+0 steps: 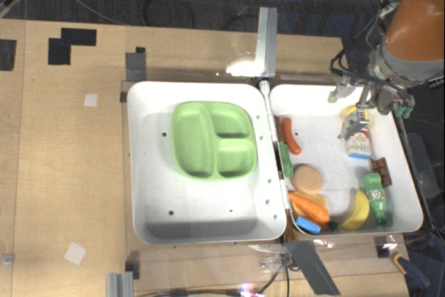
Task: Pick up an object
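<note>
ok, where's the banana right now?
In the right bin, near its front right corner: the banana lies beside the green bottle, right of the carrot.

Right bin (pixel 327 97) open across its upper middle floor, items crowded along its left wall and lower edge, carton (pixel 359 144) and bottle (pixel 375 197) by the right wall, left bin (pixel 149 170) taken mostly by a green tray (pixel 212 139), bare margins around it

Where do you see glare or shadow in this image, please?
In the camera view, a bright glare patch sits on the bench just behind the left bin; soft shadow darkens that bin's near inner wall; the green tray is evenly lit; the gripper looks slightly blurred.
</note>
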### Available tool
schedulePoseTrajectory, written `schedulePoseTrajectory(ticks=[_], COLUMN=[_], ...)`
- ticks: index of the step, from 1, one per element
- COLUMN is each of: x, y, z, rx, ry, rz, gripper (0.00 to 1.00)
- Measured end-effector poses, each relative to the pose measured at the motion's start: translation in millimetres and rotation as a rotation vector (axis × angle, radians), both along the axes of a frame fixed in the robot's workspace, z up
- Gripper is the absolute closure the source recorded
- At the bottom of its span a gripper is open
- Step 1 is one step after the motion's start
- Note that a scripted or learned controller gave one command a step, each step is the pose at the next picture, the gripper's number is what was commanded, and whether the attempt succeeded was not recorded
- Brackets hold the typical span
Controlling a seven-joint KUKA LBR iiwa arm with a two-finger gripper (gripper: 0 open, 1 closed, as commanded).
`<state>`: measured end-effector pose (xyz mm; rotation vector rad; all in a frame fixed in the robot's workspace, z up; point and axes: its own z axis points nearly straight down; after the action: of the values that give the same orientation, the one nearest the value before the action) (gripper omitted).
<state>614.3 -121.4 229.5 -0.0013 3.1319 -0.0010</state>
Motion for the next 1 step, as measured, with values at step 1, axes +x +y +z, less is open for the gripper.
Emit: schedulePoseTrajectory(ticks=[1], x=[5.9], y=[-87.0], z=[-138.8], rx=[-0.004], ry=[-0.008], rz=[-0.01], gripper=[0.0])
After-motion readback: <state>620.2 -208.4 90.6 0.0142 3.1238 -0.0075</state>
